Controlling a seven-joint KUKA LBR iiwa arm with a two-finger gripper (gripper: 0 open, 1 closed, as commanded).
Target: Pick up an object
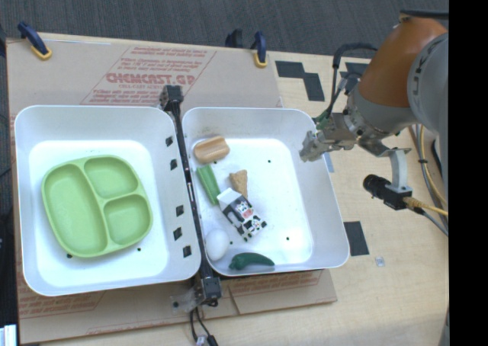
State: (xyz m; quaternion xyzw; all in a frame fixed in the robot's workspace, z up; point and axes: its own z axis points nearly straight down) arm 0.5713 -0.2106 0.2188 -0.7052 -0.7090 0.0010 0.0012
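My gripper hangs over the right rim of the right bin, above and apart from the objects. Nothing shows between its fingers. In that bin lie a tan bread roll, a green stick-shaped piece, a small tan wedge, a black-and-white toy, a white egg-like object and a dark green pepper. They cluster along the bin's left side and front.
The left bin holds a light green divided plate. A black divider with clamps joins the two bins. Cardboard lies under the bins at the back. Cables and a black fitting hang at the right.
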